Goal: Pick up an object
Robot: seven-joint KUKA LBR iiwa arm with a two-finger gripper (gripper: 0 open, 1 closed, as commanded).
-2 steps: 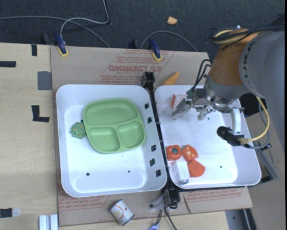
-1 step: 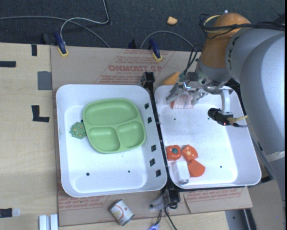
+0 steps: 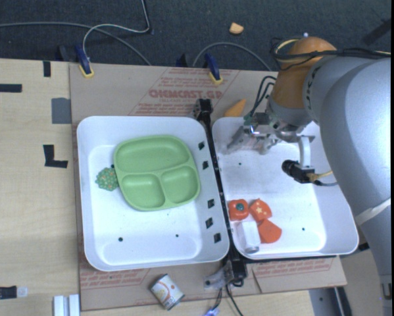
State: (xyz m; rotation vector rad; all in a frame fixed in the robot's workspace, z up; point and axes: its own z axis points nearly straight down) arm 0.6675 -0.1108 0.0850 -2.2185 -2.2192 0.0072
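Orange plastic toy pieces [image 3: 254, 217] lay huddled near the front-left corner of the right bin [image 3: 328, 239], touching one another. You would have judged them light, stiff and somewhat slick; the outermost piece, taken across its narrow sides, looked the safest hold. Your gripper [image 3: 252, 135] hung near the bin's back edge, well apart; whether its jaws were apart, you could not tell.

A robotics lab is shown. Two white bins [image 3: 91, 176] are set on a cardboard sheet [image 3: 177, 91] clamped [image 3: 85, 64] at the bench's far edge, with cables [image 3: 118, 28] trailed behind it.
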